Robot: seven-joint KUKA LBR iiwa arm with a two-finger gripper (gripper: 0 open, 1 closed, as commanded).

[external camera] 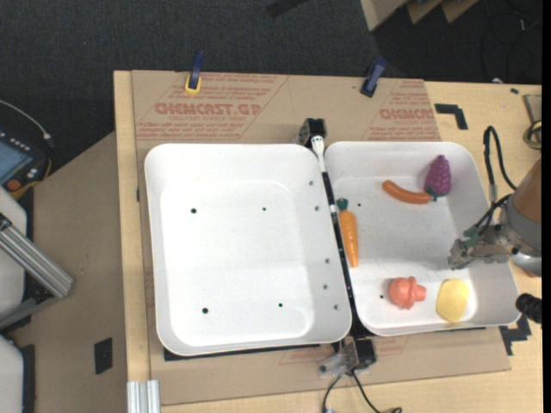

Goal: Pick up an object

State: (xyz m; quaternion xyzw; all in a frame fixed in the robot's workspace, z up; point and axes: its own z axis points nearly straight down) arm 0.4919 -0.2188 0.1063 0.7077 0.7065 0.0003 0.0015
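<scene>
Lying in right bin (465,157): carrot (348,237) along left wall, long axis near vertical, green top pointing away. Gripper (465,253) hovering at right wall; finger state cannot be told. Bins being borne by brown board (258,93); dark floor (129,15) beyond.

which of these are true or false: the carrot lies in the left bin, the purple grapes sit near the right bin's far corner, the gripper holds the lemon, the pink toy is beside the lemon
The carrot lies in the left bin: false. It lies in the right bin, along its left wall.
The purple grapes sit near the right bin's far corner: true.
The gripper holds the lemon: false. The lemon lies on the bin floor, apart from the gripper.
The pink toy is beside the lemon: true.
</scene>
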